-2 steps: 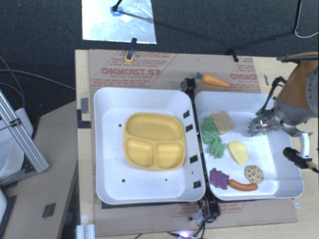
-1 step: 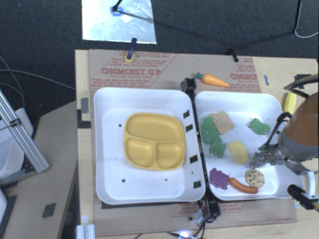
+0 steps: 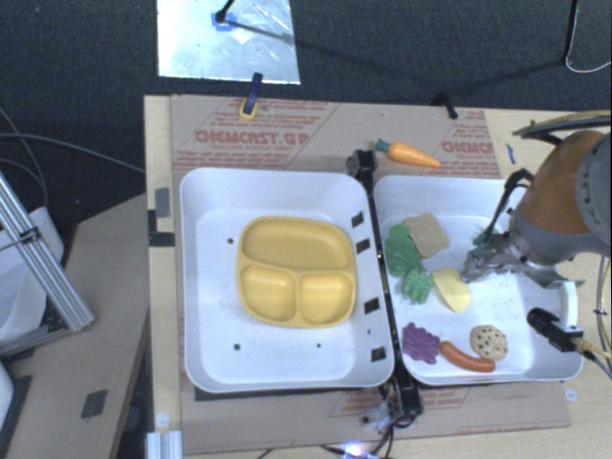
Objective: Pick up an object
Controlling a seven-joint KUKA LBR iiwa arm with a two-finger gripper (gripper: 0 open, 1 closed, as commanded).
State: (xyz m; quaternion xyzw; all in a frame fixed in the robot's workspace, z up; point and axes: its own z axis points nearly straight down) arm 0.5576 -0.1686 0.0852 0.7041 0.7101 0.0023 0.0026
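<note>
The right bin (image 3: 497, 194) holds several toy foods: a tan bread slice (image 3: 426, 234), green lettuce (image 3: 401, 251), a green broccoli piece (image 3: 416, 284), a yellow wedge (image 3: 452, 290), purple grapes (image 3: 420, 343), a red sausage (image 3: 466, 357) and a cookie (image 3: 489, 340). My gripper (image 3: 477, 264) hangs low in this bin, just right of the yellow wedge. Its fingertips are too small and dark to make out.
The left bin (image 3: 206, 256) contains a yellow divided plate (image 3: 295, 270). An orange toy carrot (image 3: 408, 154) lies on the cardboard behind the right bin. The arm's orange band (image 3: 562, 189) crosses the right bin's far right side.
</note>
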